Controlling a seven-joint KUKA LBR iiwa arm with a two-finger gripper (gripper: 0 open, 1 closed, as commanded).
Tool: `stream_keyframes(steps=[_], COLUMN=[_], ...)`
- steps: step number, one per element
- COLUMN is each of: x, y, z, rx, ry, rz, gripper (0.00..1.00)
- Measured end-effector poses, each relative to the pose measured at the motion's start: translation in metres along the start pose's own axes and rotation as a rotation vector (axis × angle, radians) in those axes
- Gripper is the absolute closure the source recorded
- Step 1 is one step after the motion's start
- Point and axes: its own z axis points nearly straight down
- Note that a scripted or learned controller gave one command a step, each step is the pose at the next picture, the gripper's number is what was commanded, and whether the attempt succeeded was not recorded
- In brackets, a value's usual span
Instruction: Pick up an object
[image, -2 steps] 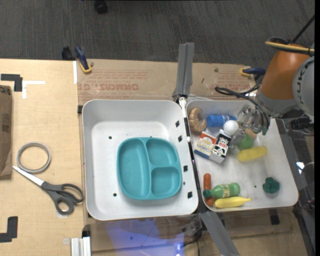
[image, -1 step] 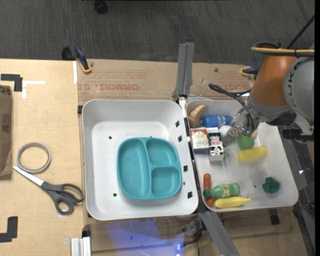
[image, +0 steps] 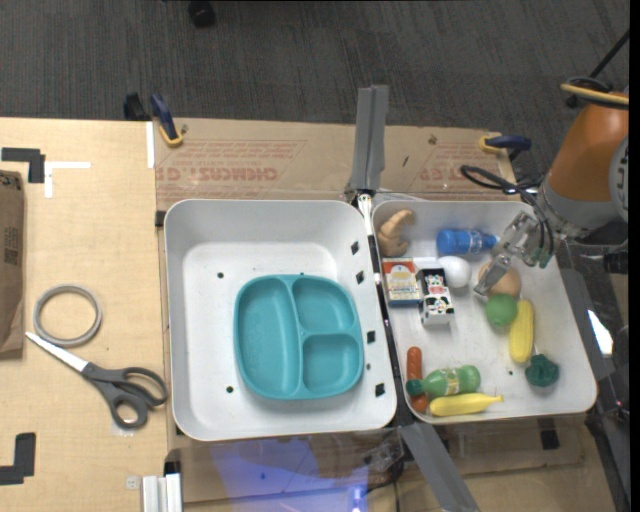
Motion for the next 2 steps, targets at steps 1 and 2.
stream_keyframes(steps=[1,2], x=[-0.0026,-0.0003], y=[0.0040,0.0038], z=[-0.0129,-0.0108], rx=[-0.007,-0.005], ry=[-0.016,-0.005], rz=[-0.004,-0.004], gripper=[1.00,0.00])
